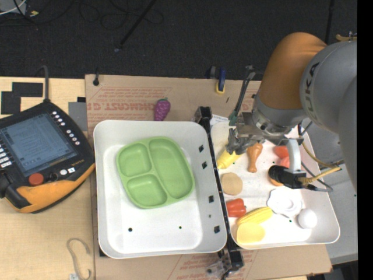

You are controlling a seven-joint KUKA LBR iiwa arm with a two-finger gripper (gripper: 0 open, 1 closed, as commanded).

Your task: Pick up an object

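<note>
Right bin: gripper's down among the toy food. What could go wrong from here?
1. The gripper sits low in the right bin, between a yellow piece and a chicken drumstick. They lie close together, so it may nudge one aside or catch both.
2. It works near the divider between the bins, so a finger could strike that wall.
3. The nearby tan bun could be knocked if the yellow piece slides.

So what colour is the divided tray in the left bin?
Light green; the divided tray shows plainly in the camera view, inside the left bin.
</note>
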